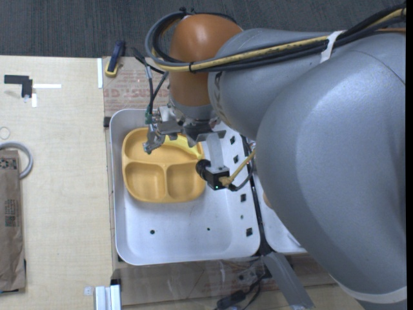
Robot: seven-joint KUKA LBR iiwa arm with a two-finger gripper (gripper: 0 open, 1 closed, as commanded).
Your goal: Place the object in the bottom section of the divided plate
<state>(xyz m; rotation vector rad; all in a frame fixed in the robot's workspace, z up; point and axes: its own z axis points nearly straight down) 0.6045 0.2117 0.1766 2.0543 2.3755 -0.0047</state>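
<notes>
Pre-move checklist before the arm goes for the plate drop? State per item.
1. Divided plate lies in the white bin: ok.
2. Plate sits flat, sections facing up: ok.
3. Gripper is over the plate: ok, but it hangs above the large section, not the two smaller ones at the near edge.
4. Object held between the fingers: cannot tell; wrist hardware hides that area.
5. Sections on the near edge free of other items: ok, both look bare.
6. Cable near the plate's right rim clear of the path: cannot tell.
</notes>
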